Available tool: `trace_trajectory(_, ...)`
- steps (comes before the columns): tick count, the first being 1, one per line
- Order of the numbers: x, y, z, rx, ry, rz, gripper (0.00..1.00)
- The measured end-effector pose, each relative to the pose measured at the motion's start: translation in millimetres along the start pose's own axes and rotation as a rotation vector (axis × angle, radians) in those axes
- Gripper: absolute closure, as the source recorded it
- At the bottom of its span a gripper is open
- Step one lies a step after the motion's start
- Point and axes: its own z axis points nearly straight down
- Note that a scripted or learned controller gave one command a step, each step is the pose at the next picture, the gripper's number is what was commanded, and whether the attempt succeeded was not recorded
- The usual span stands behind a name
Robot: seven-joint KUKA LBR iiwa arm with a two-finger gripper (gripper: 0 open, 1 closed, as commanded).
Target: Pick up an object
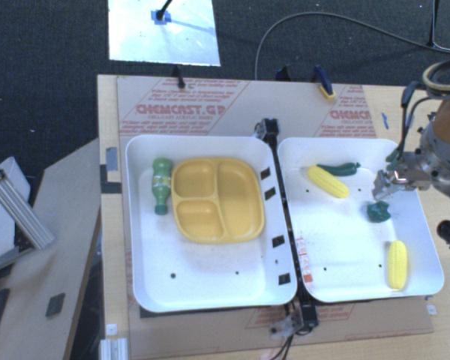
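Observation:
The right bin (pixel 345 280) holds a yellow corn cob (pixel 328 181) near its back, with a dark green chili pepper (pixel 340 169) just behind it. A small teal object (pixel 378 212) lies near the right wall. A second yellow corn cob (pixel 397 264) rests upright at the front right corner. My gripper (pixel 385 187) hangs at the right side of this bin, just above and behind the teal object, and nothing shows in its grasp. The grey arm with its orange band (pixel 444 74) comes in from the right.
The left bin (pixel 202 280) carries a yellow divided plate (pixel 216 199) and a green bottle (pixel 161 185) lying along the plate's left side. A black divider strip (pixel 279 216) runs between the bins. Cables and a blue clamp (pixel 325 83) sit behind the bins.

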Motion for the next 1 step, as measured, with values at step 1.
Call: trace_trajectory(1, 53.6, 22.6, 14.5, 0.005, 0.003, -0.004, 1.0)
